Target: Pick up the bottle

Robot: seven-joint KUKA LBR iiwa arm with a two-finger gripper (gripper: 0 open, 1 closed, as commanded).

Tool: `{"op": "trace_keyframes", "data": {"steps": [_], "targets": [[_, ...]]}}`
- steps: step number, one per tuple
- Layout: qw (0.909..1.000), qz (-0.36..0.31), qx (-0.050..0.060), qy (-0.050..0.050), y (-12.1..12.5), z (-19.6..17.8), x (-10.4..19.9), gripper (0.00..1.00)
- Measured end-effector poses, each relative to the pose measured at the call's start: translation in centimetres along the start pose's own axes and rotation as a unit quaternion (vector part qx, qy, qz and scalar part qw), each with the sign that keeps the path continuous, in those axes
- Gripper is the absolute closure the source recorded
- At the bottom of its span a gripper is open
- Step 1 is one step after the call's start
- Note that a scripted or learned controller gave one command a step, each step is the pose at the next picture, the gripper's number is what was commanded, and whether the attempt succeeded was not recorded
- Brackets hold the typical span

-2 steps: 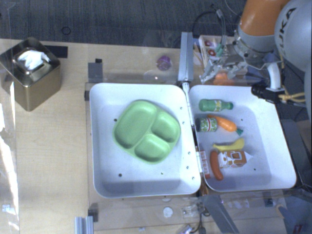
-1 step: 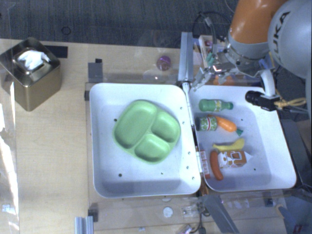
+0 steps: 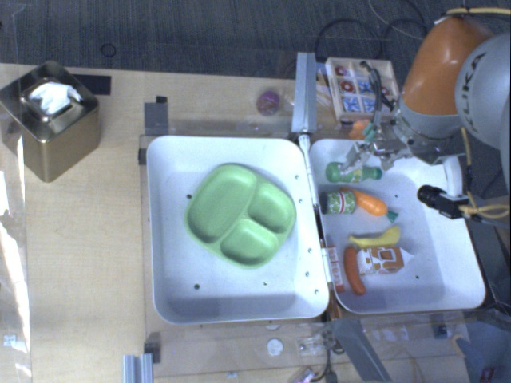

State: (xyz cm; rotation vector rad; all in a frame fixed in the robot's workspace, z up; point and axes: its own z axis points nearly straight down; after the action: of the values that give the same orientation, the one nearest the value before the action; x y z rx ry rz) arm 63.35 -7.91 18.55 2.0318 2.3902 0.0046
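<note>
A small green bottle (image 3: 349,171) lies on its side near the far left corner of the right bin (image 3: 455,286). My gripper (image 3: 378,144) hangs just above and to the right of the bottle, close to its right end. I cannot make out whether it touches the bottle. The grey arm with its orange band comes in from the upper right.
Nearer in the right bin lie a green-labelled can (image 3: 341,203), a carrot (image 3: 374,204), a banana (image 3: 380,235), a small carton (image 3: 382,259) and a sausage (image 3: 354,271). The left bin (image 3: 172,286) holds a green divided plate (image 3: 240,214). A tissue box (image 3: 51,120) stands far left.
</note>
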Motion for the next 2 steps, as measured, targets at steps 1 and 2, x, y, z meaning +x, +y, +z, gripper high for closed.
{"op": "trace_keyframes", "data": {"steps": [1,2], "targets": [[1.0000,0.005,0.001,0.001,-0.5,7.2,-1.4,0.00],[0.9973,0.072,0.019,0.004,2.6,9.3,-1.5,0.00]]}}
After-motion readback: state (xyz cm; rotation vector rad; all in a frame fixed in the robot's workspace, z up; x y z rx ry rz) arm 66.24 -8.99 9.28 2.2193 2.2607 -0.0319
